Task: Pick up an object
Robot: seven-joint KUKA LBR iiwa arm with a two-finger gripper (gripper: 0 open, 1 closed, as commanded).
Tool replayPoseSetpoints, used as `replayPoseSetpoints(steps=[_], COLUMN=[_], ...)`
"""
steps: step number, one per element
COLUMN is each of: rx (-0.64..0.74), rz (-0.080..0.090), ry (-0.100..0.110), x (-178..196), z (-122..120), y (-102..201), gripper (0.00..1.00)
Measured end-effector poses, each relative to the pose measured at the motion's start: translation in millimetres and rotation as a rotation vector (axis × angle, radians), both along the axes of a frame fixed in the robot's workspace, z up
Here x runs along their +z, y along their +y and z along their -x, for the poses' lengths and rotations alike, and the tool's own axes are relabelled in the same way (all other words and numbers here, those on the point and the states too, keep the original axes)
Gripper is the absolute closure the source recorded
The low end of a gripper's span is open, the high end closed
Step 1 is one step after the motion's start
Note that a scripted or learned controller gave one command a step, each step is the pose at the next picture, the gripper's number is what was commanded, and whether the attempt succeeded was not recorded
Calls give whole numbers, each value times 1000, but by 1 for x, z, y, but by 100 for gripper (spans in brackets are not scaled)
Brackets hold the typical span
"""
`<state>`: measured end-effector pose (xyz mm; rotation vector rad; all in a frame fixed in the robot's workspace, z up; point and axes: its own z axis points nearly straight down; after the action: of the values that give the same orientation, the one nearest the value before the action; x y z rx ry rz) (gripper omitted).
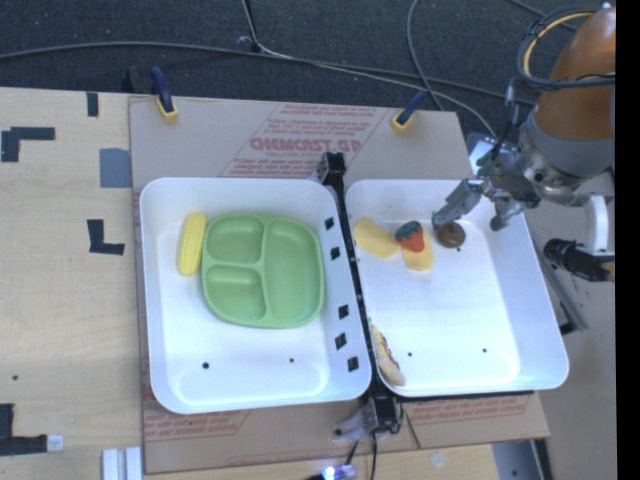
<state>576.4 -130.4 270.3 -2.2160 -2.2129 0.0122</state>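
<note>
1. Two shallow white bins sit side by side on a cardboard sheet over the surface [60, 298]; a black divider strip runs between them.
2. Left bin [175, 368]: holds a green sectioned plate [263, 270], three compartments, lying flat near the bin's middle. A yellow corn cob [191, 243] lies just beside the plate's left edge, long axis running up and down the frame.
3. Right bin [520, 353]: a pale yellow piece [375, 238] lies near the divider, upper part of the bin. Just right of it, a red strawberry-like item with a green top [409, 234] rests against another yellow piece [420, 256]. A small brown round object [452, 234] sits near these, to their right.
4. At the right bin's lower left corner, against the divider, lies a small tan-and-white item [386, 360]; too blurred to name.
5. Arm enters from the right; the jaws [470, 208] hang over the right bin's upper area, just above the brown round object. One finger angles down-left toward it. Jaws look spread apart, nothing between them, though the view is soft here.
</note>
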Motion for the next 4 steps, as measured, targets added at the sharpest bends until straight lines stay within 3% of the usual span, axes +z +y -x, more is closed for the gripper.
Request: replayPoseSetpoints(steps=[1,4], rx=[3,3], rz=[2,1], ry=[-11,-5], x=[6,-179], z=[-2,-3], y=[0,9], gripper=[0,0])
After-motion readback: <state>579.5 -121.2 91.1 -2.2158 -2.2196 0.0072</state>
